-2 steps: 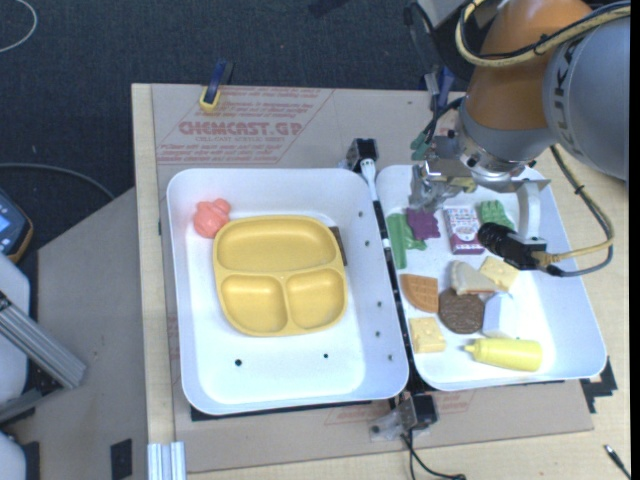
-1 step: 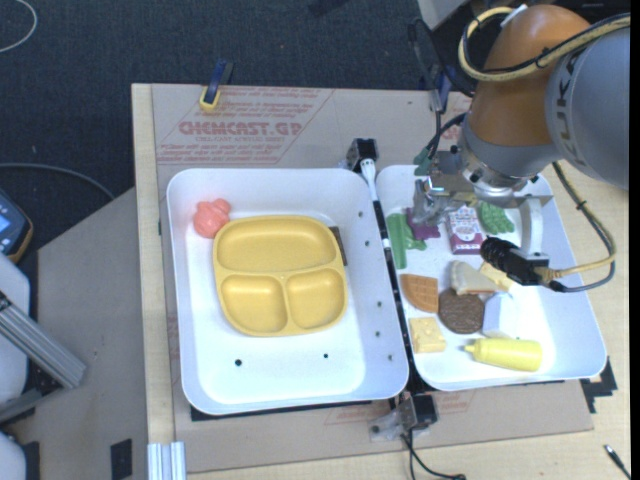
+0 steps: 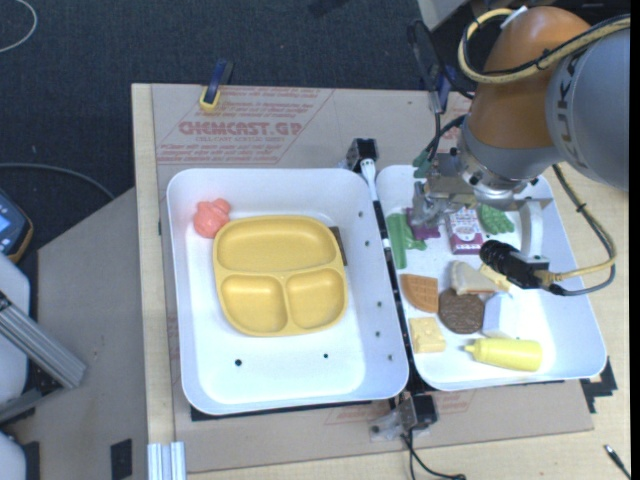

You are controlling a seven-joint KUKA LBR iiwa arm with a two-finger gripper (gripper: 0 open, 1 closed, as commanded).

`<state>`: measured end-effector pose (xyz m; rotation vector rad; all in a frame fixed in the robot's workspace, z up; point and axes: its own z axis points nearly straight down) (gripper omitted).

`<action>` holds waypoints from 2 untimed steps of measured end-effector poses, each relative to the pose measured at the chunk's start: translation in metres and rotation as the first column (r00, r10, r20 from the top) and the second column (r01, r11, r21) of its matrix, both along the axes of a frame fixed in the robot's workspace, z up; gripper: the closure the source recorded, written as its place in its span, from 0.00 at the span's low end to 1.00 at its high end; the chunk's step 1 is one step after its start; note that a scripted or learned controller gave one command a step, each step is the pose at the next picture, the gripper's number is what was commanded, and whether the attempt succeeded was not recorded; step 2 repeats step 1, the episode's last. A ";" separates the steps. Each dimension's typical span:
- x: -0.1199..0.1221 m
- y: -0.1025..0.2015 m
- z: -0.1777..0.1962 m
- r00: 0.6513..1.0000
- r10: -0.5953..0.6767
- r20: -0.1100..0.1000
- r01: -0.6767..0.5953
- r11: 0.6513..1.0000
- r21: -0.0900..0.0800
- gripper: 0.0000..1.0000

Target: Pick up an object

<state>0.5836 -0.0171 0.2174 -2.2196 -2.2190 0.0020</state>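
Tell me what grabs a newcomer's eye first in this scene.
The big yellow divided plate fills much of the left bin, with a small pink toy at its upper left corner. The arm's orange band looms over the right bin, where the gripper hangs above a clutter of toy food, including a yellow mustard bottle.

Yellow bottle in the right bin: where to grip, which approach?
Grip the yellow bottle across its body, mid-length, coming straight down. It lies on its side, long axis roughly left-right, so the fingers should likely close front-to-back across the narrow width. The bin's front wall is close, and the brown disc sits just behind, so keep the opening tight.
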 end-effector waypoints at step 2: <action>0.008 0.006 -0.001 1.000 0.001 0.005 -0.001 1.000 -0.001 1.00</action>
